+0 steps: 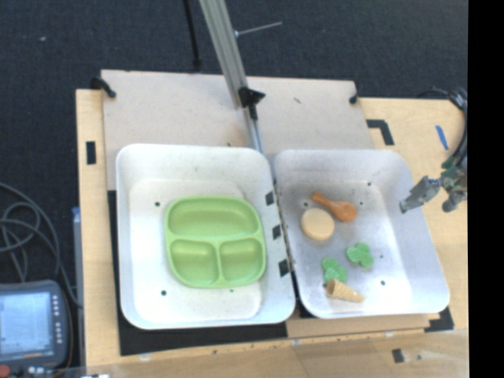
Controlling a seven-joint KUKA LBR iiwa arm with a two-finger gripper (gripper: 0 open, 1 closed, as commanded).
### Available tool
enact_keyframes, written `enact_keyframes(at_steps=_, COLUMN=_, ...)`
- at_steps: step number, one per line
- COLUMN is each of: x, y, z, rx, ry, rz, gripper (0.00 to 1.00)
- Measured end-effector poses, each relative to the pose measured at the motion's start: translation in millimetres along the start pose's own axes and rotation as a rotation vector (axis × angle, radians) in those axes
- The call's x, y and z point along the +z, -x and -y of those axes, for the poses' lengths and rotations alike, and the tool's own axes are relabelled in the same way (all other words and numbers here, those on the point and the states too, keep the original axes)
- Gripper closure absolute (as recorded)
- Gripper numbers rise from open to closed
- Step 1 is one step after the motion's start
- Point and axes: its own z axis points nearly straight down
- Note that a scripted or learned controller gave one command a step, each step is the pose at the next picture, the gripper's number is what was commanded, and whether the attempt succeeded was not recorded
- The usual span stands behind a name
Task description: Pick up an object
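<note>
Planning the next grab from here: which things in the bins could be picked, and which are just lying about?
Pick candidates, all in the right bin:
orange spoon
tan disc
two green pieces
cone-shaped piece
The gripper is at that bin's right rim.

Just lying about:
green divided tray in the left bin
metal pole
handheld screen

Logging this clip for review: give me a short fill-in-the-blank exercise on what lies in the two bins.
The green divided tray lies in the ____ bin.
The tray has ____ compartments.
The round tan disc lies in the ____ bin.
The gripper is at that bin's ____ edge.

Missing words: left; three; right; right
</note>
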Motion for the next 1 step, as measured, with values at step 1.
enact_keyframes(at_steps=1, x=0.0, y=-0.2, z=-0.1, rx=0.000, ry=0.000, rz=0.000, gripper=0.00)
